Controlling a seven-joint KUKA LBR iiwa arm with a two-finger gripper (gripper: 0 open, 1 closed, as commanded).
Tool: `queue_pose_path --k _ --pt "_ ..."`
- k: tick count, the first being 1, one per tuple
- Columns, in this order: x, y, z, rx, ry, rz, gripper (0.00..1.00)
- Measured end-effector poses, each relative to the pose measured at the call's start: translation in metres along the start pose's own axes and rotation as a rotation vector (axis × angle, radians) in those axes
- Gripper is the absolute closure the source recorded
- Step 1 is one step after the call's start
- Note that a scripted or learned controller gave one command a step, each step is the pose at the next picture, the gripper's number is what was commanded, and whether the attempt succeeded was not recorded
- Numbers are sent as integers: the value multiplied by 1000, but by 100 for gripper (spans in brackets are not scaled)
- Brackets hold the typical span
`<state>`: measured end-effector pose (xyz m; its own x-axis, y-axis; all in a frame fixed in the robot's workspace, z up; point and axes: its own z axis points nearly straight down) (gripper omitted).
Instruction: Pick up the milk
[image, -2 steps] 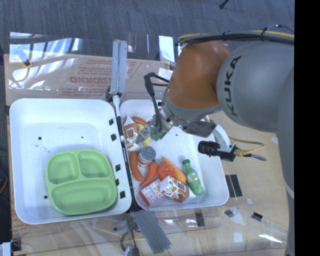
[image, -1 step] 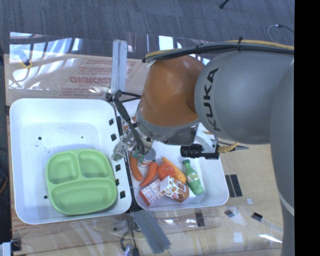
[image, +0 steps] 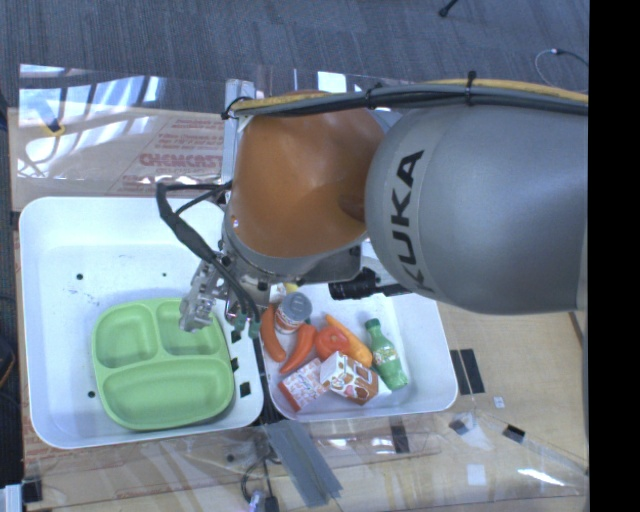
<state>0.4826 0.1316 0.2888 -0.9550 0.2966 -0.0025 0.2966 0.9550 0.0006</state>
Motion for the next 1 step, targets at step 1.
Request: queue_pose_path --k 1 --pt "20 58 35 3 5 -84 100"
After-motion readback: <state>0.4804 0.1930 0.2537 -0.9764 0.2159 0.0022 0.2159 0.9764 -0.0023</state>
